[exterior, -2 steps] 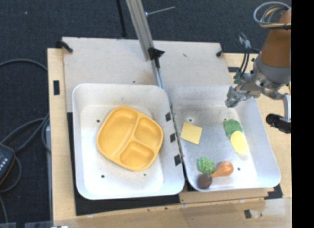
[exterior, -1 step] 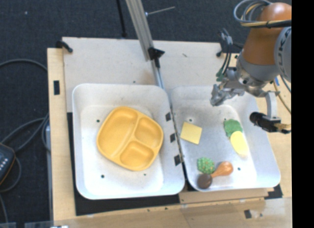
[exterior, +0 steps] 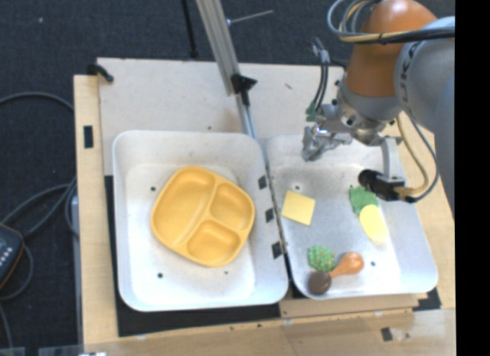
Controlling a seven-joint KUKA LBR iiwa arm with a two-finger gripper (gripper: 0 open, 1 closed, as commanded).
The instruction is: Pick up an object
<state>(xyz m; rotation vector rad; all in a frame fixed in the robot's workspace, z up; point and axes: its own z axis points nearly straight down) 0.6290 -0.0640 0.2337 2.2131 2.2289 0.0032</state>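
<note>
My gripper [exterior: 314,148] hangs over the far left part of the right bin [exterior: 413,270], with nothing seen between its fingers. In that bin lie a yellow square block [exterior: 298,208], a green leafy piece [exterior: 359,197] touching a pale yellow oval [exterior: 374,223], a small green broccoli-like piece [exterior: 321,256], and an orange-and-brown drumstick shape [exterior: 337,270] near the front edge. The yellow block lies a little in front of the gripper, apart from it.
The left bin [exterior: 138,278] holds a yellow divided plate [exterior: 203,214]. A slanted metal pole [exterior: 218,37] rises behind the bins. The arm's orange band [exterior: 383,44] and grey body come in from the upper right.
</note>
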